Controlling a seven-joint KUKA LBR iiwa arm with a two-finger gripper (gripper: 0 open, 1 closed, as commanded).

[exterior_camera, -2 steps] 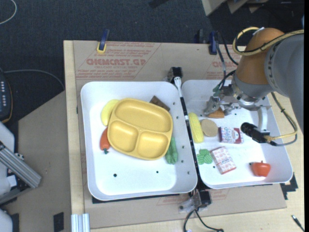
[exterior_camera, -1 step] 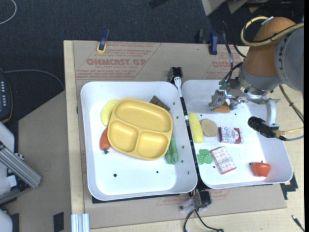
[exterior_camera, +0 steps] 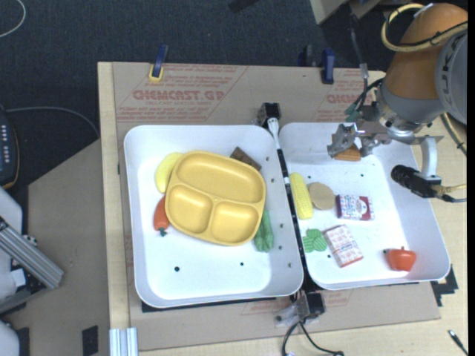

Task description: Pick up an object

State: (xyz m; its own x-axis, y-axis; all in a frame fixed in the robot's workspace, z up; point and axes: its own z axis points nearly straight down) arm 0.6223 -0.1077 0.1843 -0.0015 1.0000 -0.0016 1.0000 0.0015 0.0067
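The bench [exterior_camera: 223,87] was a flat brown board with red writing on it. One bit read "CHEMCAST G.P", up and to the left of the gripper [exterior_camera: 347,145]. Two clamps held the board's far edge, a yellow clamp [exterior_camera: 156,68] far to the left and a blue clamp [exterior_camera: 326,65] just above the gripper. The floor [exterior_camera: 148,13] around the bench was dark carpet.

Two white bins sat side by side. The gripper hung over the top part of the right bin [exterior_camera: 438,258]. It had an orange-brown thing [exterior_camera: 347,154] right at its tips, but I could not tell if it was pinching it or just sitting on top of it, so I could not tell if the gripper was spread or pressed together.

Below the gripper lay a yellow corn cob [exterior_camera: 301,195], a round tan cookie [exterior_camera: 322,195], and a small packet [exterior_camera: 354,207] with red on it. Lower down were a green toy [exterior_camera: 314,240], a red and white box [exterior_camera: 344,245], and a red tomato [exterior_camera: 401,258]. The writing on the packets was too small to read.

The left bin [exterior_camera: 148,273] was well to the left of the gripper. A big yellow tray [exterior_camera: 215,197] with three parts sat in it. A yellow thing [exterior_camera: 167,170], a red thing [exterior_camera: 161,217], a green thing [exterior_camera: 264,233] and a brown thing [exterior_camera: 245,158] poked out from under the tray.
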